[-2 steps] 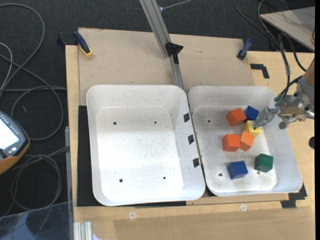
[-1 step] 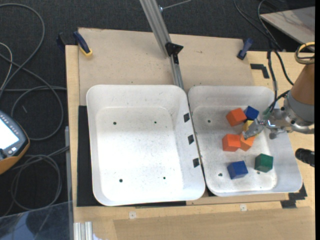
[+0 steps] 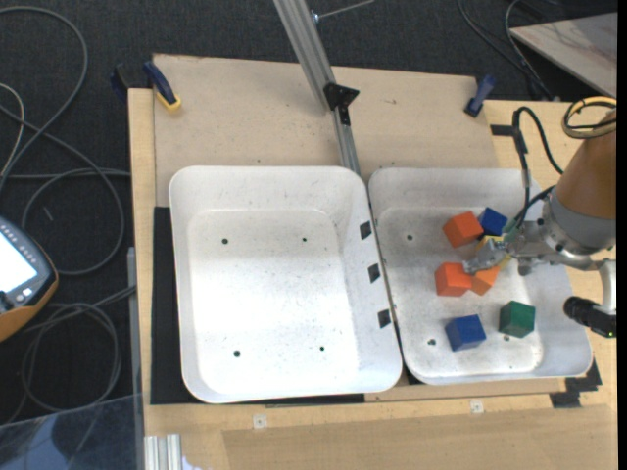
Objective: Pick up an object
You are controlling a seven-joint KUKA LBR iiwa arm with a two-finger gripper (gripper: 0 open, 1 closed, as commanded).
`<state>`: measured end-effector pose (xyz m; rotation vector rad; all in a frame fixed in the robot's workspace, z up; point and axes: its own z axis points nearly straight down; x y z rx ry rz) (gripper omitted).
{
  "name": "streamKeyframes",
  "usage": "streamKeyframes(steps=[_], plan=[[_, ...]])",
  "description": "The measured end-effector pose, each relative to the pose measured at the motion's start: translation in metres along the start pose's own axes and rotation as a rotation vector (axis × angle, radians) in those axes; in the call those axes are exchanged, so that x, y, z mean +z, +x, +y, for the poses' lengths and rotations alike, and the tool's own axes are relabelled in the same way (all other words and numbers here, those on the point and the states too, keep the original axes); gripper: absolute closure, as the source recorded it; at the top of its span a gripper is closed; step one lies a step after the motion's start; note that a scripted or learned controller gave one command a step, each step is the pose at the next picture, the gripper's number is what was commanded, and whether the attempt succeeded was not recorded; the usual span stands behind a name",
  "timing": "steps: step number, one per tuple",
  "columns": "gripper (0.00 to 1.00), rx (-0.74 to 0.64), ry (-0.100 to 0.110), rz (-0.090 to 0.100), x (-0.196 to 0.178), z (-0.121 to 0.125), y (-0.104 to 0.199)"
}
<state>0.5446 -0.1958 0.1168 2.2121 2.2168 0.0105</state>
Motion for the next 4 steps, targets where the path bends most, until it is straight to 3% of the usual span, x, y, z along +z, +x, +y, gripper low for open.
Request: streamKeyframes(steps=[1, 4], plan=[[1.00, 0.002, -0.003, -0.001, -0.010, 0.001, -0.001], [1.00, 0.000, 0.005, 0.000, -0.157, 0.011, -0.008]])
